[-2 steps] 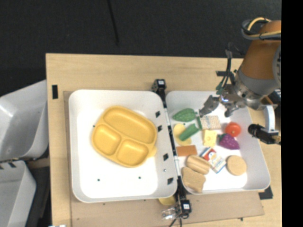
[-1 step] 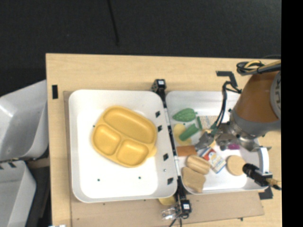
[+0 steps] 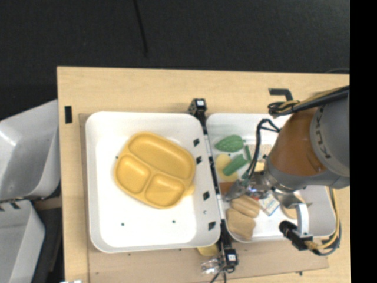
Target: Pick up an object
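The arm comes in from the right, its orange band over the right bin (image 3: 235, 122). My gripper (image 3: 242, 188) is low in that bin, among a heap of small items. Just below it lie tan bread-like pieces (image 3: 242, 216). Above it rest a green leaf-shaped item (image 3: 228, 142), a green stick-like piece (image 3: 234, 166) and a yellow item (image 3: 222, 160). The wrist hides whatever is right under the gripper, and nothing is clearly held.
The left bin (image 3: 106, 217) holds a yellow divided plate (image 3: 154, 170) with three compartments. A black clip row runs along the wall between the bins (image 3: 206, 164). A small card-like item (image 3: 270, 205) lies beside the gripper. Cables trail at lower right (image 3: 306, 240).
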You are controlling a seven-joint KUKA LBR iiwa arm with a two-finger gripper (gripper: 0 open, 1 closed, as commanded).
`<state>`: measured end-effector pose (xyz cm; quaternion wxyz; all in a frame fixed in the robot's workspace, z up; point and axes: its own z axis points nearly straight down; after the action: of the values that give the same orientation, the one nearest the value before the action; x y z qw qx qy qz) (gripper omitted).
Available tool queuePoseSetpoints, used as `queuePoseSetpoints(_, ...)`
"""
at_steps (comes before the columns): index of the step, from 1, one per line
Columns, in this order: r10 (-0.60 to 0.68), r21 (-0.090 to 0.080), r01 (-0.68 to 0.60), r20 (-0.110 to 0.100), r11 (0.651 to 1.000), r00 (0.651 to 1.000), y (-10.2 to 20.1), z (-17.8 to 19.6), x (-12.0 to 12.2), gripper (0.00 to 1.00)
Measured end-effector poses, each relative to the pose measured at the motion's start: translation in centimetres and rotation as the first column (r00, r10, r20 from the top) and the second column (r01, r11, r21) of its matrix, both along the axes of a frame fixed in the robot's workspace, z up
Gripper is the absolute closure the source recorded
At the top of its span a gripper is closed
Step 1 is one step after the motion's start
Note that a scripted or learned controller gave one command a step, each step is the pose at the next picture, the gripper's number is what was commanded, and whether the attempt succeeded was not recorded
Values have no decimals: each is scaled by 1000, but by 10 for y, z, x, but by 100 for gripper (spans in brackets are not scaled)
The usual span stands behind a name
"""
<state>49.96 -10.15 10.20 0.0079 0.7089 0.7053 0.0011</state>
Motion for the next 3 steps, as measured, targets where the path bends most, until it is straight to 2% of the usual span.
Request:
queuePoseSetpoints(1,10,19,-10,-16,1000,1000,67,44,-5,0)
queuePoseSetpoints(2,26,45,-25,-23,999,999,82,55,-4,100)
queuePoseSetpoints(3,12,11,-12,-6,1000,1000,125,121,-6,100)
